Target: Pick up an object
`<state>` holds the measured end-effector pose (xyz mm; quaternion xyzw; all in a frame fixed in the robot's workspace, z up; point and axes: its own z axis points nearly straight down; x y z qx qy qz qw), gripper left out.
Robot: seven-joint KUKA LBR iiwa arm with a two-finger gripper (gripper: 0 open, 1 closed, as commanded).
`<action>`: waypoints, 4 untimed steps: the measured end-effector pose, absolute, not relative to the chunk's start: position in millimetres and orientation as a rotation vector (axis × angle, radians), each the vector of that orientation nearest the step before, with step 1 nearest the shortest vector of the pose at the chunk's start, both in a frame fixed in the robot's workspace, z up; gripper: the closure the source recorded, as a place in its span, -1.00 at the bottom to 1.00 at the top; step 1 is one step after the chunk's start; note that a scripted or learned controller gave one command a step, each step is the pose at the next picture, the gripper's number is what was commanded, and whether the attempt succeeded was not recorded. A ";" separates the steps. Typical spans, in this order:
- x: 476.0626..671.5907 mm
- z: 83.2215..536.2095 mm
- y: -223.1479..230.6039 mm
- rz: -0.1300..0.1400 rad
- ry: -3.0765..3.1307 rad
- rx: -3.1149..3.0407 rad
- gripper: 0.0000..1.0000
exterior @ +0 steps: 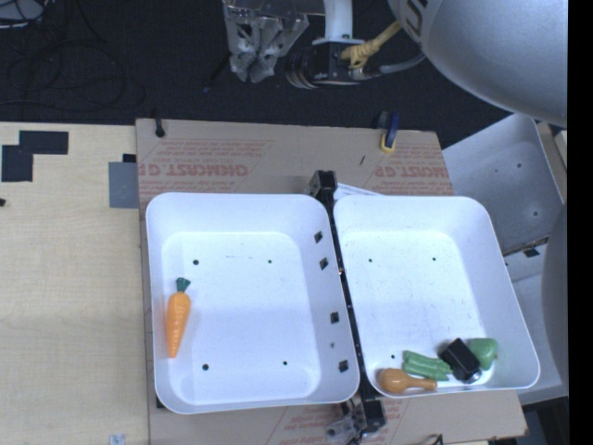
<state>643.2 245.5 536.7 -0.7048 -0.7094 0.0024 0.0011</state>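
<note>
— Where is the gripper (262,56) sitting right now?

— It is hanging high at the back of the bench, above the dark floor beyond the cardboard sheet (287,160), with the grey arm (491,35) sweeping in from the right. Its metal fingers (248,58) are pointing down and lying close together; nothing is showing between them, though I cannot tell from here exactly how far the jaws are parted.

— And what is lying in the bins?

— Well forward of the jaws and off to their left, a toy carrot (177,317) is lying by the outer wall of the left bin (243,209), green top pointing back toward the gripper's end of the bench. Far forward and to the jaws' right, four things are crowding the near corner of the right bin (417,209): a yellow-orange pear-shaped piece (406,381), a green pod-like piece (426,366) just beside it, a small black block (460,360) resting against that, and a rounded green item (484,349) touching the block's far side.

— Is anything in reach of the fingers?

— No. Every object is sitting in a bin, well apart from the jaws. A black clip (323,184) is joining the two bins directly forward of the gripper, and a yellow-and-blue clamp (388,132) is pinning the cardboard's back edge to the jaws' right.
</note>
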 end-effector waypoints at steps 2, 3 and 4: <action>643.1 536.6 245.7 0.008 -2.228 -2.212 1.00; 643.1 536.6 245.5 0.008 -2.228 -2.212 1.00; 644.4 537.7 140.2 0.010 -2.210 -2.233 1.00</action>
